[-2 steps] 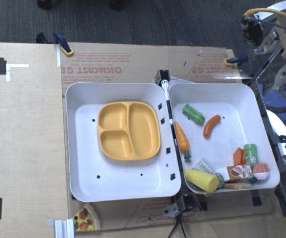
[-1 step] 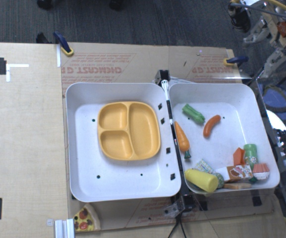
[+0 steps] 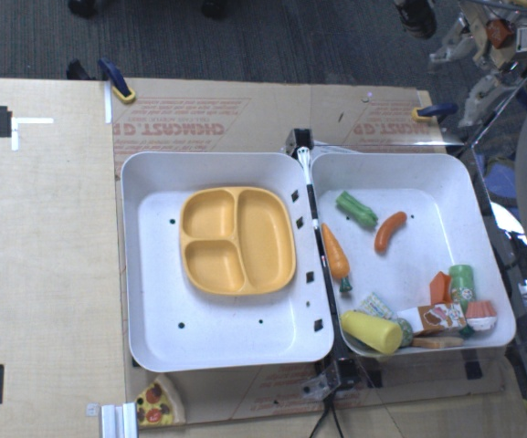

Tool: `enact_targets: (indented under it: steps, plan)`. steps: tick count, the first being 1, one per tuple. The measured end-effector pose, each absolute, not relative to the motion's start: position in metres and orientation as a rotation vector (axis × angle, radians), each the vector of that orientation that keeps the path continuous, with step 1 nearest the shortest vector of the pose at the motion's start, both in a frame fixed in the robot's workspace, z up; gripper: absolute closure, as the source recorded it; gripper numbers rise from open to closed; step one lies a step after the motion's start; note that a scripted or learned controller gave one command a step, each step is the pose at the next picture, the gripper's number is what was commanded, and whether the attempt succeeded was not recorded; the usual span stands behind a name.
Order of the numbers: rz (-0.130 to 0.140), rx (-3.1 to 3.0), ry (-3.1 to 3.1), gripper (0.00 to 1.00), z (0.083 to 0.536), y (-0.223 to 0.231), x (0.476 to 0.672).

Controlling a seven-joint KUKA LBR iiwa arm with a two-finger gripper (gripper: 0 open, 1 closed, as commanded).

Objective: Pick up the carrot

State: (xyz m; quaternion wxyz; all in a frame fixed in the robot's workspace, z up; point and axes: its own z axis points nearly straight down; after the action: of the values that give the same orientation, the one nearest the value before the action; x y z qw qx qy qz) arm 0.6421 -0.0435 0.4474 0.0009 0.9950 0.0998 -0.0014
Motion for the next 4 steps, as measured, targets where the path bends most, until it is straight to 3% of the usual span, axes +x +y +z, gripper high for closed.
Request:
enact_targets:
  steps: [1, 2, 3, 4]
  plan:
    - [-0.002, 3.124, 0.314, 0.0, 0.495, -0.014, 0.65]
    - [-0.006, 3.123, 0.306, 1.0, 0.502, -0.016, 0.651]
    - [-0.006, 3.123, 0.307, 0.0, 0.502, -0.015, 0.651]
    - [-0.007, 3.125, 0.317, 0.0, 0.479, 0.016, 0.653]
